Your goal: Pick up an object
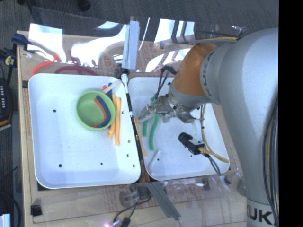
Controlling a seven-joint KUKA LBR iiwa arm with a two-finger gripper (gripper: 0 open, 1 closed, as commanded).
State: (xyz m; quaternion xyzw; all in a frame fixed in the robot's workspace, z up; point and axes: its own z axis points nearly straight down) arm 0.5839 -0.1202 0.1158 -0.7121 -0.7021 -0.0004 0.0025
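Observation:
My gripper (150,111) is low over the left half of the right bin (189,171), under the grey arm and its orange band. A green stick (152,134) lies lengthwise in that bin. Its upper end reaches right up under the gripper, and the wrist hides whether the two touch. A thin tan stick (140,138) lies along the bin's left wall, and a small white piece (155,155) rests near the front.
The left bin (61,155) holds a green bowl (90,109) with blue and red pieces in it. Orange sticks (115,124) and a white piece (111,86) lie beside the bowl. A black plug and yellow cable (191,144) hang from the arm over the right bin.

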